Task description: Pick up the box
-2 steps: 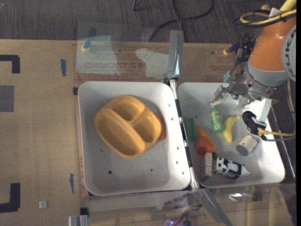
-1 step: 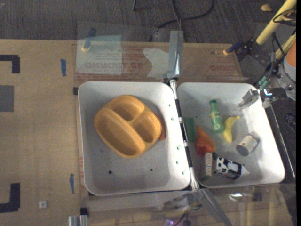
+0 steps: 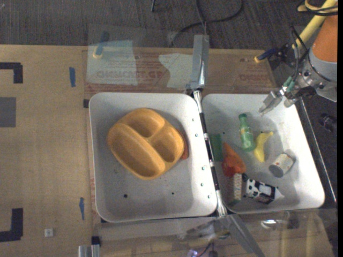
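The box [image 3: 260, 190], white with black cow-like patches, lies flat near the front edge of the right bin [image 3: 305, 143]. A narrow dotted carton [image 3: 236, 186] lies against its left end. My gripper [image 3: 278, 100] hovers over the bin's far right corner, well away from the box and above it in the view. Its fingers stand apart with nothing between them, so it is open. The arm's orange band [image 3: 327, 42] shows at the upper right.
In the right bin there are also a green bottle [image 3: 246, 131], a yellow banana [image 3: 262, 145], a grey can [image 3: 282, 164], an orange-red item [image 3: 232, 161] and a green piece [image 3: 216, 146]. The left bin [image 3: 107, 197] holds an orange divided plate [image 3: 146, 142]. A metal divider [image 3: 206, 154] separates the bins.
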